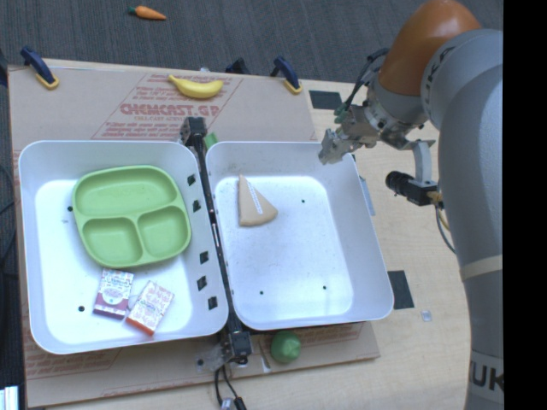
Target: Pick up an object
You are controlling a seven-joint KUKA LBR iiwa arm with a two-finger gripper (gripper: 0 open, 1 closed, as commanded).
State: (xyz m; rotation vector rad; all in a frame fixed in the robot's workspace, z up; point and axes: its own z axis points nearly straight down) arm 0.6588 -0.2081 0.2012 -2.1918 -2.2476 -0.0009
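Hovering above the upper right corner of the right bin (pixel 376 263), the claw (pixel 332 150) sits at the end of the grey arm (pixel 453 109); whether it is released or clenched cannot be told from this slanted angle, and nothing shows in its grasp. Well apart from it, a tan wedge-shaped object (pixel 254 203) lies flat in the upper left part of the right bin, near the divider between the two bins. The left bin (pixel 34 254) holds a green divided plate (pixel 131 213) in its upper part, and two small printed packets (pixel 133 301) lie side by side just below the plate. On the desk (pixel 256 101) beyond the bins a yellow banana (pixel 196 84) rests on the cardboard. A green ball (pixel 286 347) lies just beside the near edge of the right bin, and a small orange carrot (pixel 148 12) lies on the floor at the far side.
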